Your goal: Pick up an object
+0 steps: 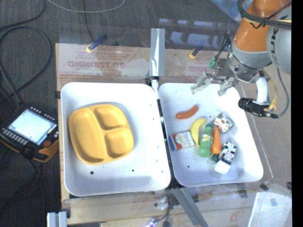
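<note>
Two white bins sit side by side: the left bin (75, 174) holds one yellow plate (101, 132), and the right bin (182, 167) holds seven toys (203, 138) bunched mid-bin, with bare floor at its far edge, where the hand (213, 85) hangs spread, holding nothing.

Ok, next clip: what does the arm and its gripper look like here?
The arm is grey with a rounded orange band above the wrist. Black cables loop over the orange part. The gripper is a small metal piece with two thin, pale grey fingers. A white and black attachment with a yellowish wire sits beside the wrist.
</note>
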You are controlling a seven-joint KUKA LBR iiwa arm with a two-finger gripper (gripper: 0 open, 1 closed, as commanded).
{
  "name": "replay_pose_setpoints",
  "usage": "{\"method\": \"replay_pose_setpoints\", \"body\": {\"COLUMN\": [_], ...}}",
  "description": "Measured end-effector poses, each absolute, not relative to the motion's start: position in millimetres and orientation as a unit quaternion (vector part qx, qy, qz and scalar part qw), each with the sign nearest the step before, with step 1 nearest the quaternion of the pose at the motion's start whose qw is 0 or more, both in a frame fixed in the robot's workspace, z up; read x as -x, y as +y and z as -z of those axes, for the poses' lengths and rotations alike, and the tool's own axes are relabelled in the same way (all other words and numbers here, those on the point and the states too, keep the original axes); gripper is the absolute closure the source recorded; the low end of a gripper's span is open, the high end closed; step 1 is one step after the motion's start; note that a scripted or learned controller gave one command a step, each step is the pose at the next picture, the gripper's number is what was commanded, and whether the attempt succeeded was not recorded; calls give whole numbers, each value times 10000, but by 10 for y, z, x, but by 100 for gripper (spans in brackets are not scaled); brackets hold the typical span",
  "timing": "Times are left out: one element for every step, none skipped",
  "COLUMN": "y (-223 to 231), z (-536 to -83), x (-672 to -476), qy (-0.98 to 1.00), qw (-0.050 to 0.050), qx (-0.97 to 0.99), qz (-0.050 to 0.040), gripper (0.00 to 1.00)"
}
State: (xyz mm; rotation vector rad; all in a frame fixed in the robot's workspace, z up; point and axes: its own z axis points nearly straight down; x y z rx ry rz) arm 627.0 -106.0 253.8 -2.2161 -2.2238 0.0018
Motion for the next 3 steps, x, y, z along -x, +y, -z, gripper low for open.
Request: {"method": "replay_pose_setpoints", "body": {"y": [-1312, -1293, -717], "z": [-980, -1061, -1839], "x": [-5979, -5979, -6540], "qy": [-7468, -7471, -7204], "qw": [3, 19, -4], "qx": [6650, 6647, 6935], "qz": [-1, 6, -8], "gripper": [0, 100, 100]}}
